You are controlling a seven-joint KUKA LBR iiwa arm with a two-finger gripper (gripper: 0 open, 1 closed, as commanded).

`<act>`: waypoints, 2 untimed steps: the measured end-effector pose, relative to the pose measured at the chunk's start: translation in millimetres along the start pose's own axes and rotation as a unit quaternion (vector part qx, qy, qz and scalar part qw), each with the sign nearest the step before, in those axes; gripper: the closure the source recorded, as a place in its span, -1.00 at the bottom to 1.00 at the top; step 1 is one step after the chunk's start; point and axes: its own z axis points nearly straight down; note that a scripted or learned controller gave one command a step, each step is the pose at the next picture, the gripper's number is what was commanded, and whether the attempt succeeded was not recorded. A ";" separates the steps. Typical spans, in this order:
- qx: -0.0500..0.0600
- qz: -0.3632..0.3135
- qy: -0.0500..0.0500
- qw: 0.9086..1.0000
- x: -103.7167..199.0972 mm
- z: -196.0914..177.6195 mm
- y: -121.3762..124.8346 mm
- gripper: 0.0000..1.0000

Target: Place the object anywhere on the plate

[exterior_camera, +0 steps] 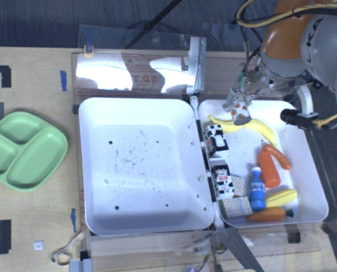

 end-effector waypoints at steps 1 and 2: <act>0.002 0.078 0.001 0.997 22.9 15.6 5.1 1.00; 0.002 0.045 0.002 0.999 138.8 10.1 -19.9 1.00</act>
